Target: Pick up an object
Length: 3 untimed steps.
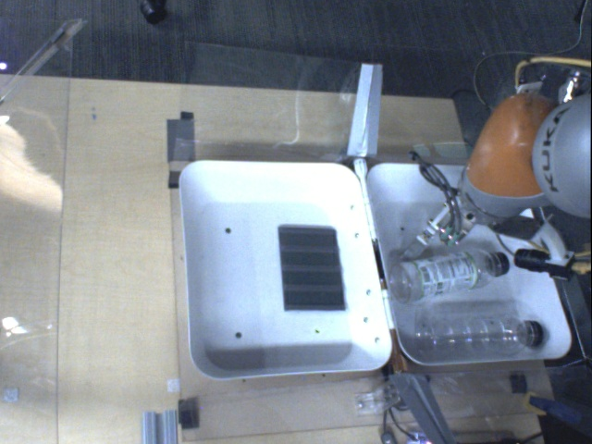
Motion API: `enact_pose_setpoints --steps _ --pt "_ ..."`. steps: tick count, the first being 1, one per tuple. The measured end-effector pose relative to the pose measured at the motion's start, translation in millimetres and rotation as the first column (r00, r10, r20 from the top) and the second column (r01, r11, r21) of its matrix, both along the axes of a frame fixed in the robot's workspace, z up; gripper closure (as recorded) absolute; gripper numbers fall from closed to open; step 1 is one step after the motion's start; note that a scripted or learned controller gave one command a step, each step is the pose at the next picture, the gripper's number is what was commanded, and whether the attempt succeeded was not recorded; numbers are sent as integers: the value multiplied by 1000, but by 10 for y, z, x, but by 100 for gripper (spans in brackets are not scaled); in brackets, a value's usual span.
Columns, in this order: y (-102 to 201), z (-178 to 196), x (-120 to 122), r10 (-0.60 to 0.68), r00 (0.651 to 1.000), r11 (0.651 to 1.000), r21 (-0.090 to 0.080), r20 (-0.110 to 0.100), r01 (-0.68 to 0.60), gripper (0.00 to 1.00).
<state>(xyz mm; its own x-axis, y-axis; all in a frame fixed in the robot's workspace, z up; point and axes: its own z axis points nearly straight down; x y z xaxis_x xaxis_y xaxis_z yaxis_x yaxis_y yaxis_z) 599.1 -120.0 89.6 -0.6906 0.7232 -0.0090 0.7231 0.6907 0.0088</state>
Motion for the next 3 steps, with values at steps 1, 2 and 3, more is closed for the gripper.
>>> enact_pose_setpoints --steps 1,2,3 --pt "13 -12 372 -282 959 959 3 -2 282 0" --pt "683 978 714 -448 894 894 4 -5 448 0" --pt "238 510 428 -508 862 862 2 -8 508 0"
